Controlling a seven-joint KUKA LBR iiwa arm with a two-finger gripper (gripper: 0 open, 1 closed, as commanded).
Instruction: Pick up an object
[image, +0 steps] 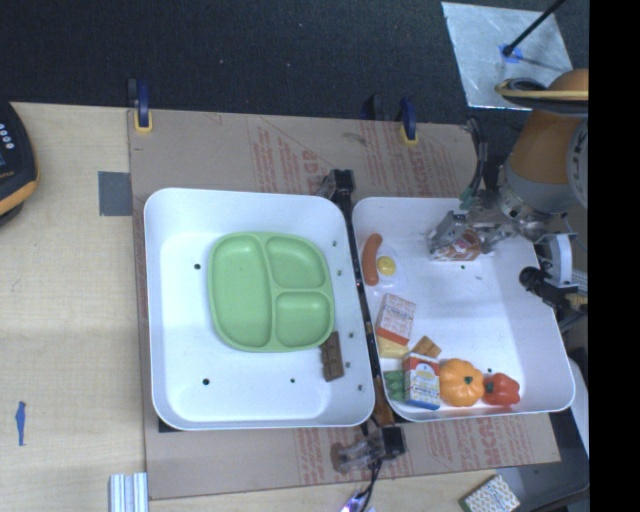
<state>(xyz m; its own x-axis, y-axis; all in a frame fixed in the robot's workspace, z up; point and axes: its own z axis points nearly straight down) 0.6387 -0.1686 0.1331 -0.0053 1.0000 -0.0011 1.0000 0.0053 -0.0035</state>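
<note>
Near edge of the right bin (545, 345): pepper (502, 389), small pumpkin (460, 382), one carton (421, 384) and a green piece (395, 385), bunched in the low corner, likely slid there. Further up: one cracker-like piece (425, 348), one printed packet (395, 318), one sausage (371, 256), one yellow bit (386, 267) against the left wall. That makes eight loose candidates. Left bin (170, 300) carries one green divided plate (271, 291) and one brown block (331, 356). Two bins on the surface (70, 330). Far right: end effector (462, 240) low over a shiny wrapper (455, 246), probable target; fingers' state I cannot tell.
</note>
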